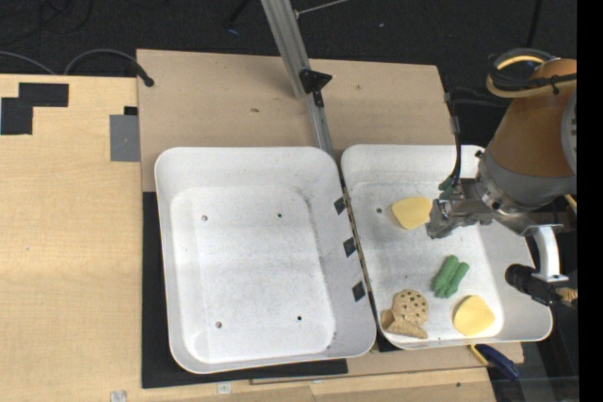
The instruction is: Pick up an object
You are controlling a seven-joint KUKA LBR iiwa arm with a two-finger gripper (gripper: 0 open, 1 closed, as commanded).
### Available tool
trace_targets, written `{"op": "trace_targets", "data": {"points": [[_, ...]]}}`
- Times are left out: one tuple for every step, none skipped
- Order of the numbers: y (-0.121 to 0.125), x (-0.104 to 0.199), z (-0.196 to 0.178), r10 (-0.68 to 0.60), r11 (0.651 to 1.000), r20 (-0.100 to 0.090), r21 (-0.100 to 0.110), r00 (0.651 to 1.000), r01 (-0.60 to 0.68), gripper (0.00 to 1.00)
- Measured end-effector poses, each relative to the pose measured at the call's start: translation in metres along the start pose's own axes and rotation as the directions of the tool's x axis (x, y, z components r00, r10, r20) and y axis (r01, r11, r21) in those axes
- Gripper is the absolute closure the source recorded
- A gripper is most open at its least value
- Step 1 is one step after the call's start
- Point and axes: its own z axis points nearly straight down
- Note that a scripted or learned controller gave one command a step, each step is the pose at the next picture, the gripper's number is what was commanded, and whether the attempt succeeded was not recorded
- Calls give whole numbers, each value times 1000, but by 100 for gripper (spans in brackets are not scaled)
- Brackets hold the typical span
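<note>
low in the right bin, tool touches a pale yellow piece; its state cannot be told, no readable labels.

— How is the bench laid out?
— 2 bins side by side: the left bin and the right bin, touching along a shared edge.
— What's in the right one?
— 4 things. A rounded piece sits toward the back, just beside the gripper. A lumpy piece lies nearer the front; a cookie-like piece and another rounded piece lie at the front edge.
</note>
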Motion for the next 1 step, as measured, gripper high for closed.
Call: {"op": "trace_targets", "data": {"points": [[-2,-5,-62,0,1000,1,-2,1000,0,100]]}}
